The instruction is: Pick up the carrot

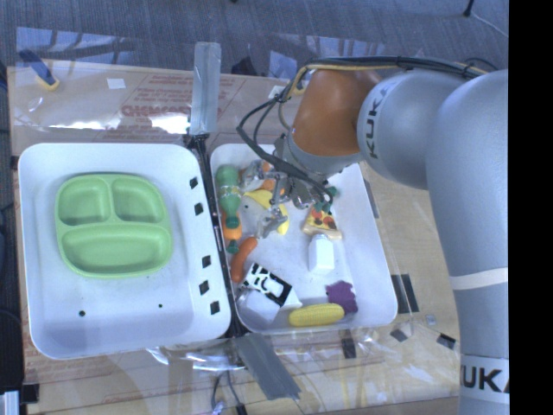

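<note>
Left bin (34, 232) holds a green divided plate (112, 225). Right bin (380, 266): corn cob (315, 315), purple grapes (342, 296), white bottle (320, 254), pizza slice (322, 222), black-and-white box (268, 285).

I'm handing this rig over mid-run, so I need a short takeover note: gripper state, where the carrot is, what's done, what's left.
Gripper: low inside the right bin, among the toy food near its upper left; whether it is open or shut cannot be told.
Carrot: lying on the floor of the right bin by its left wall, just below and left of the gripper, apart from it.
Done: arm is over the right bin. Carrot not lifted.
Left: line up on the carrot, close, lift.
Left bin holds a green divided plate.
</note>
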Robot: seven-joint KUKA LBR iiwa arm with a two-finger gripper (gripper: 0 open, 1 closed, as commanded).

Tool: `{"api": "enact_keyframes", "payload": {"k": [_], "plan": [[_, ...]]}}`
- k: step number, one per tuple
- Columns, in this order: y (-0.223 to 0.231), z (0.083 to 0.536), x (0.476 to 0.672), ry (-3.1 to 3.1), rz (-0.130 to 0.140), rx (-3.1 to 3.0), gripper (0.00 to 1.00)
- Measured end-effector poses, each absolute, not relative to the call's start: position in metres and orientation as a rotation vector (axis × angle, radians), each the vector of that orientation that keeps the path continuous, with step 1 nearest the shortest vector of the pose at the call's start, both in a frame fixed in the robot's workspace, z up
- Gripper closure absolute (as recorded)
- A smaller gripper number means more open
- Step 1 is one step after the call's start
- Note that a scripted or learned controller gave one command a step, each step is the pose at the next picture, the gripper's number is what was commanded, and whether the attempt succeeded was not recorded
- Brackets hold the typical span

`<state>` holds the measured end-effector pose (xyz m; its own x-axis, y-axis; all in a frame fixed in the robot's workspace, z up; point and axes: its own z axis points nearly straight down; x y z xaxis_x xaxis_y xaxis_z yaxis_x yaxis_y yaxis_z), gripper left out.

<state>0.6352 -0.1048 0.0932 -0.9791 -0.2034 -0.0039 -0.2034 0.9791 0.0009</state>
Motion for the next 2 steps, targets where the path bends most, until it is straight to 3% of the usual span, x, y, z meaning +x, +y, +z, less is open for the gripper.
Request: {"api": "enact_keyframes", "payload": {"k": [1,2], "plan": [[-0.105,0.104,0.636,3.119,-0.001,-0.325,1.0],[-0.119,0.16,0.574,3.13,-0.001,0.242,1.0]]}}
